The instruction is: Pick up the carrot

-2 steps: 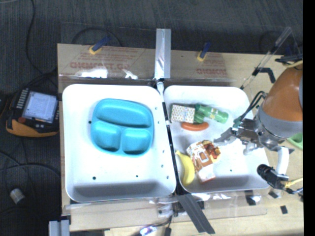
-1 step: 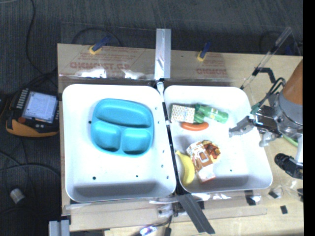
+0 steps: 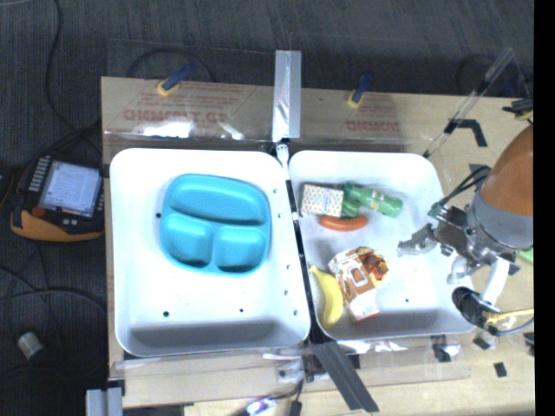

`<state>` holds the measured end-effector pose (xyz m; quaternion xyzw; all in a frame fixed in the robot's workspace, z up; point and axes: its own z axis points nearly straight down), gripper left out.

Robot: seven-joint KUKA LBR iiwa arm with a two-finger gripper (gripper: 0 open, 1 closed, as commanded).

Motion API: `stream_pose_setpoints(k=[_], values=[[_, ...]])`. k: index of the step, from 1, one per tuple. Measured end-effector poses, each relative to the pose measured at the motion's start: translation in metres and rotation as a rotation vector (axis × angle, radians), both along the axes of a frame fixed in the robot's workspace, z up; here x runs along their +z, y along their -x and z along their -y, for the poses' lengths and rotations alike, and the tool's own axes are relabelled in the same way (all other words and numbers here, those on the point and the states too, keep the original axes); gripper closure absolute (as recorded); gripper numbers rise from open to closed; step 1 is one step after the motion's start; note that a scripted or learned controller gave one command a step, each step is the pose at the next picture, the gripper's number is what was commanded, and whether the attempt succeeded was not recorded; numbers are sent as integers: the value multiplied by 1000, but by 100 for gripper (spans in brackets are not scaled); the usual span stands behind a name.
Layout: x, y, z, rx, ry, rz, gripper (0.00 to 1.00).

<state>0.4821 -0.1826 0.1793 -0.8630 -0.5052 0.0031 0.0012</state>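
The arm's orange-banded wrist is seen highest, at the right edge, with the gripper (image 3: 438, 243) below it over the right bin (image 3: 416, 167). Whether the gripper is open or closed cannot be told. The carrot (image 3: 343, 223) lies in that bin's far half, its long axis running left to right, just in front of a patterned box (image 3: 321, 200) and a green bottle (image 3: 371, 202). From the gripper it is placed leftward and farther back. A banana (image 3: 326, 296) and snack packet (image 3: 360, 281) rest nearer.
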Motion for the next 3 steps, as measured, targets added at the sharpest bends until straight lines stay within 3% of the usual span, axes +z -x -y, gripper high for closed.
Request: stream_pose_setpoints(k=[1, 2, 3], values=[[-84, -6, -33, -225, 3, 25, 0], [-85, -10, -3, -152, -4, 28, 0], [-51, -52, 26, -202, -4, 4, 0]])
